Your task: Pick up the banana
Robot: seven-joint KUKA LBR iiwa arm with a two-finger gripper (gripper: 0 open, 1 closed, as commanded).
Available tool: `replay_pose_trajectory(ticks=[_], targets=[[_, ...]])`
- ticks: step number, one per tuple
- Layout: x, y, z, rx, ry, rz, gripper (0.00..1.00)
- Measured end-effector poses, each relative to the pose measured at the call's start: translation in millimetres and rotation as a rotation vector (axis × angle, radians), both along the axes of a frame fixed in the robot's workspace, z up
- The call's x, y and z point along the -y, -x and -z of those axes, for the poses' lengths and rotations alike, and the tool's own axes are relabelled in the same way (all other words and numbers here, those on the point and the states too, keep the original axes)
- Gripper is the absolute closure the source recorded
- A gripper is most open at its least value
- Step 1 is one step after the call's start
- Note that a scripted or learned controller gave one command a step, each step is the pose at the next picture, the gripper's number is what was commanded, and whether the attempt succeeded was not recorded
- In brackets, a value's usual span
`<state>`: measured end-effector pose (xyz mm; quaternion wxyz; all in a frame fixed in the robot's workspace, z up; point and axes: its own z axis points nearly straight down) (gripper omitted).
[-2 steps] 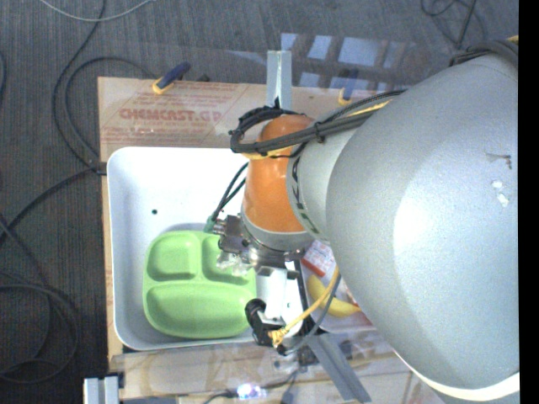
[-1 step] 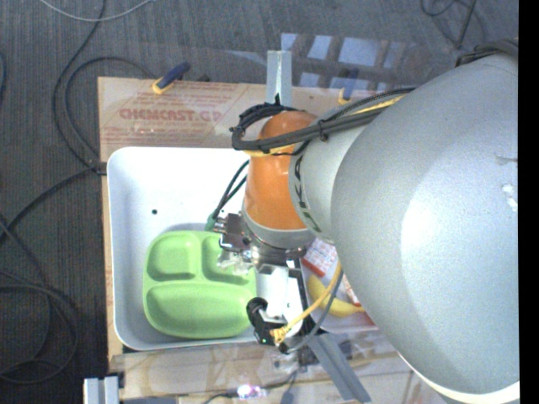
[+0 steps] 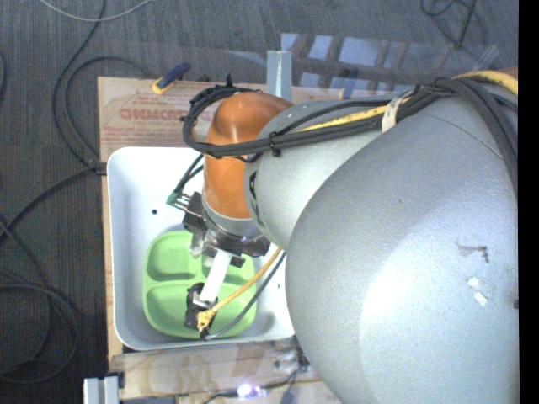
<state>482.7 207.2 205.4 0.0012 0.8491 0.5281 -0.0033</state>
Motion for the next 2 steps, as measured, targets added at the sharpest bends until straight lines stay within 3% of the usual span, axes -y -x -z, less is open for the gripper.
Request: replay_pose_trajectory(ticks=[1, 2], targets=[[78.3, -6.8, 107.2, 0.023, -0.008, 0.017, 1.00], [74.8, -8.2, 105.4, 0.028, -0.013, 0.012, 0.00]])
